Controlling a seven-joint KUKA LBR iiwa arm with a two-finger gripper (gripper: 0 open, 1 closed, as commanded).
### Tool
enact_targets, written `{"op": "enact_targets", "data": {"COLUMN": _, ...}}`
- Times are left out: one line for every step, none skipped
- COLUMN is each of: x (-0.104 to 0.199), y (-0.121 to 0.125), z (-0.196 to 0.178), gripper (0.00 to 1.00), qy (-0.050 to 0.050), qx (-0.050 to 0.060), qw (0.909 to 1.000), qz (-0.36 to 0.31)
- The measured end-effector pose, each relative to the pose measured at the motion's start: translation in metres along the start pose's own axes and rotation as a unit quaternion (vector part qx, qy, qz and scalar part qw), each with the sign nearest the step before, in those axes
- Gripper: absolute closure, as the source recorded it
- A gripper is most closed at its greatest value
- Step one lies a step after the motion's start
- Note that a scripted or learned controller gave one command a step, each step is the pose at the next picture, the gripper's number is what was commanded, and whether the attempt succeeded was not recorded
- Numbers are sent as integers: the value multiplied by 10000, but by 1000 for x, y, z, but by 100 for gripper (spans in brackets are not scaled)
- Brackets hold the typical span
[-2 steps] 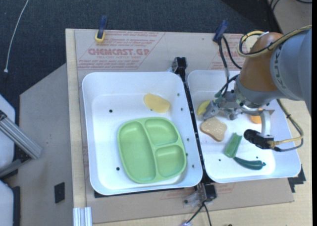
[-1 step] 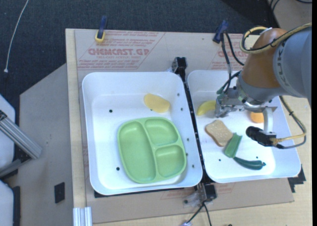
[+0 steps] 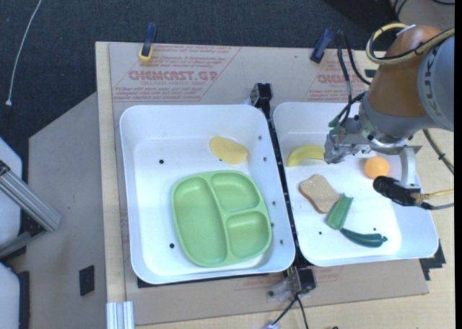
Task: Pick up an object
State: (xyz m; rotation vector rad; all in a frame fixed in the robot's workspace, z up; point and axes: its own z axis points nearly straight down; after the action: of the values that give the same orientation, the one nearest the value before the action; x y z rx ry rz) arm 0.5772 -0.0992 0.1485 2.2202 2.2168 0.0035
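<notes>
The gripper (image 3: pixel 338 148) hangs low by the banana (image 3: pixel 306 154), reaching to grab; I cannot tell its state, and next it must clamp.

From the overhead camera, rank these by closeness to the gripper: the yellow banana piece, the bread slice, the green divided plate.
From the gripper:
1. Yellow banana piece, right bin, just beside it.
2. Bread slice, right bin, toward the front.
3. Green divided plate, left bin.

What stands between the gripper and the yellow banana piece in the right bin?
Nothing visible does. The gripper hangs in the right bin just beside the yellow banana piece, with bare bin floor between them. The bread slice and the orange ball lie off to the sides.
</notes>
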Motion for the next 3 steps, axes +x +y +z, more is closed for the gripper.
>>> {"op": "enact_targets", "data": {"x": 6, "y": 4, "z": -45, "gripper": 100, "qy": 0, "qx": -9, "qw": 10000, "qz": -14}}
{"op": "enact_targets", "data": {"x": 5, "y": 6, "z": -99, "gripper": 100, "qy": -3, "qx": -19, "qw": 10000, "qz": -14}}
{"op": "enact_targets", "data": {"x": 55, "y": -14, "z": -89, "gripper": 100, "qy": 17, "qx": 41, "qw": 10000, "qz": -24}}
